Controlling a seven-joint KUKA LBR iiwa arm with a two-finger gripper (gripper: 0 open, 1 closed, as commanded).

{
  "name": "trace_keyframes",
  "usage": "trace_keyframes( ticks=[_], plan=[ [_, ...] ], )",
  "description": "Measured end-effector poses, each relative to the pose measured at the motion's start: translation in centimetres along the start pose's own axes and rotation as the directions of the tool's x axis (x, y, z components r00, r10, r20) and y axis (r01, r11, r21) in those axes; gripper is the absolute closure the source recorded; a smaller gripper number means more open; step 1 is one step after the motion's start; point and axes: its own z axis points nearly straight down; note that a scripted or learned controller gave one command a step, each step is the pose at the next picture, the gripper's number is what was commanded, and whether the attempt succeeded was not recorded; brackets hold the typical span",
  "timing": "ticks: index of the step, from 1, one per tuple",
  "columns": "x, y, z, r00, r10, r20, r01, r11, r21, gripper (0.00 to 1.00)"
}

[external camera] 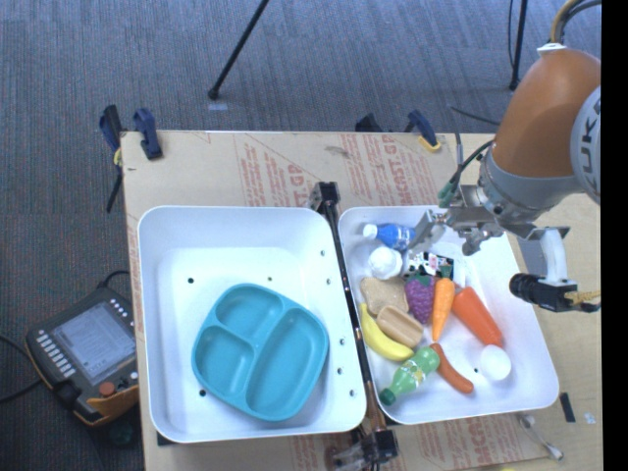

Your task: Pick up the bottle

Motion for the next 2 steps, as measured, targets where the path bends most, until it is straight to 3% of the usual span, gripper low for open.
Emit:
trace_keyframes(
  ticks=[1, 2],
  plan=[
    [5.4, 4.5, -8.5, 0.997, 0.083, 0.001, -0.083, 0.997, -0.004, 0.00],
    [3.2, 5.7, -1.1, 0.925, 0.381, 0.001, -0.381, 0.925, 0.001, 0.00]
  ],
)
